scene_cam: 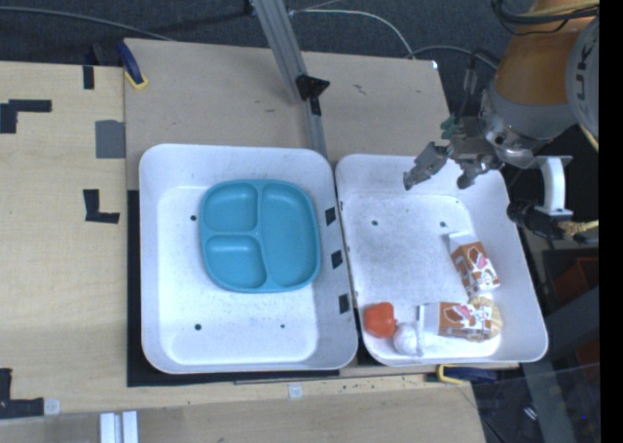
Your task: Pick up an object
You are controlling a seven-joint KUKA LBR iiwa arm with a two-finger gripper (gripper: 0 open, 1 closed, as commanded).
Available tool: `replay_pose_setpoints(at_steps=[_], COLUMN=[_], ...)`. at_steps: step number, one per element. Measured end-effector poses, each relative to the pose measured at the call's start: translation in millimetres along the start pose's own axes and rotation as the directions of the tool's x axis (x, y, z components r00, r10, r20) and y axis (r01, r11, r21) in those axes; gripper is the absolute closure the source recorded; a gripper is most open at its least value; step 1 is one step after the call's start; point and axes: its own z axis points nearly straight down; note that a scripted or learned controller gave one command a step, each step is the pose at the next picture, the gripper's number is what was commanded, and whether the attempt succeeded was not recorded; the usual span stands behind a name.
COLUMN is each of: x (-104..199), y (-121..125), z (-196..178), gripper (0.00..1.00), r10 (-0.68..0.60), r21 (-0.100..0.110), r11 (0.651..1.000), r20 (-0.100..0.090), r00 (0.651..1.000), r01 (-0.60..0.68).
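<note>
Surface (pixel 224 105): a light wooden top carrying two shallow white bins side by side, with dark tape marks toward its left edge and a slanted metal post rising from its far edge.
Arm (pixel 545 52): grey with an orange band, coming in over the surface's right edge, its wrist above the far-right corner of the right bin.
Left bin (pixel 165 334): white, taking up the middle of the surface; it holds one thing.
Right bin (pixel 389 188): white, touching the left bin along their shared wall, lying toward the surface's right edge.
Blue tray (pixel 260 236): a teal plate with three compartments, lying flat in the far half of the left bin (nearer the shared wall than the outer one).
Jaws (pixel 446 171): spread apart with nothing between them, hanging over the far edge of the right bin, well apart from everything lying in it.
Upper packet (pixel 473 267): an orange and white snack pouch near the right wall of the right bin.
Lower packet (pixel 469 319): a similar pouch in the bin's near-right corner, just beside the first.
Orange object (pixel 379 317): small, by the near edge of the right bin.
White object (pixel 407 339): small and pale, just beside the orange one (its kind is unclear).
</note>
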Motion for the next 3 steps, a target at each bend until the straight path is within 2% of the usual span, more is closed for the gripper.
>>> replay_pose_setpoints(at_steps=[1, 3], x=[0, -9], y=[0, -10], z=[0, 95], gripper=[0.0, 0.0], r10=[0.0, 0.003], r21=[0.0, 0.005], r11=[1.0, 1.0], r20=[0.0, 0.001], r00=[1.0, 1.0], r01=[0.0, -0.003])
